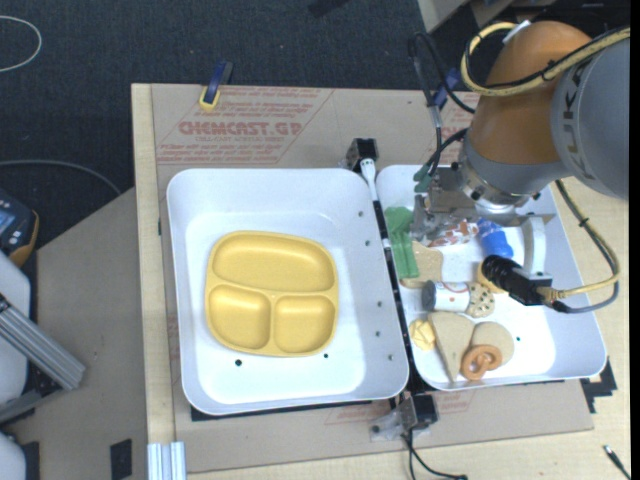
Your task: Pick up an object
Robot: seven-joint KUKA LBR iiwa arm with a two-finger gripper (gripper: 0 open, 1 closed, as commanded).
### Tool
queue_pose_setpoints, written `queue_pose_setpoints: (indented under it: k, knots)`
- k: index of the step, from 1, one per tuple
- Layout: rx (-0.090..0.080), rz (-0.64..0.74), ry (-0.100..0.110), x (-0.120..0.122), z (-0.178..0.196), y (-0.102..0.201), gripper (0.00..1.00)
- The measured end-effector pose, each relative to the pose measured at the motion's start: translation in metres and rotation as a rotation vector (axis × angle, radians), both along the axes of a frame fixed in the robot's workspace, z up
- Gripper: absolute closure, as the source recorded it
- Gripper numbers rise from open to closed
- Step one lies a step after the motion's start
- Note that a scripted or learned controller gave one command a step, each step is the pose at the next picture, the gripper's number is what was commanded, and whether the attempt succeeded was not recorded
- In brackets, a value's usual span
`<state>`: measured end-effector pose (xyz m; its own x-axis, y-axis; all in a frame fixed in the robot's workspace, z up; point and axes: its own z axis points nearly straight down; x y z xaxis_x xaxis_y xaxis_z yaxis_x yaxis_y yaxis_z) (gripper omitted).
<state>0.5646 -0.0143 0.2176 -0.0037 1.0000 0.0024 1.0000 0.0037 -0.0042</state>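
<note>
Objects (470,313) crowd the right bin (575,353); the left bin (190,218) holds a yellow tray (270,293); gripper (440,218) state unclear.

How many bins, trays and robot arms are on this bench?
White bins: 2, left and right
Yellow trays: 1, in the left bin
Robot arms: 1
Total: 4
</note>
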Motion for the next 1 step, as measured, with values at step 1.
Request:
queue_pose_setpoints:
  k: [1]
  knots:
    - [0.000, 0.003, -0.002, -0.0160, 0.0151, 0.0511, 1.00]
